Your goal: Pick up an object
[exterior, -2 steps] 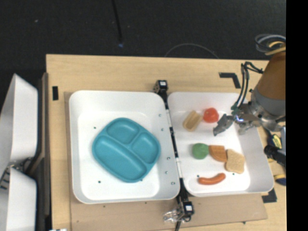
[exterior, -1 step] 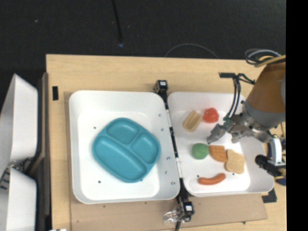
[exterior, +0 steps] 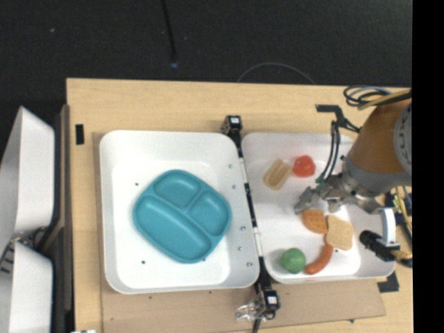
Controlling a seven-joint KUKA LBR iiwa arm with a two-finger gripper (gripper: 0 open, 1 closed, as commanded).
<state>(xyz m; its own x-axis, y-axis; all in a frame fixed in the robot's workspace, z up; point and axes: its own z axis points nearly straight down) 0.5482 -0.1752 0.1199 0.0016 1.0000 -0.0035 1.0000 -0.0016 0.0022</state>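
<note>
Now the claw (exterior: 313, 198) is hanging over the right bin (exterior: 277, 269); how wide it is open cannot be told. A cookie (exterior: 315, 220) is lying just below it, toast (exterior: 340, 232) beside that, a tomato (exterior: 303, 166) and bun (exterior: 277, 174) above.

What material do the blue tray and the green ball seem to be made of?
Blue tray: probably moulded plastic, matte; uniform teal colour, rounded raised dividers. Green ball: likely plastic or rubber toy food; smooth, evenly green, slight sheen. The view cannot settle which.
</note>
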